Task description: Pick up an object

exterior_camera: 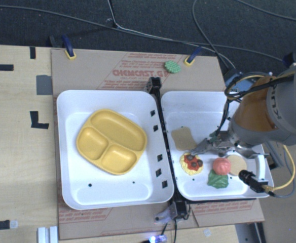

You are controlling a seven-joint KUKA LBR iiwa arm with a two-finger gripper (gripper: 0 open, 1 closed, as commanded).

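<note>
target: a small round toy pizza point(191, 164), yellow with red topping, is seen low in the right bin point(198, 103), right of frame centre.
handling: judged light, stiff and flat; best taken across its rim.
neighbours: a red and green toy point(219, 172) lies just beside it; a tan flat piece point(182, 137) sits above.
gripper point(209, 145): poised just above the pizza's upper right; its state cannot be told.
left bin point(67, 135): a yellow divided plate point(111, 141) is held.
hidden: a pale disc point(237, 163) is partly covered by the arm.
</note>
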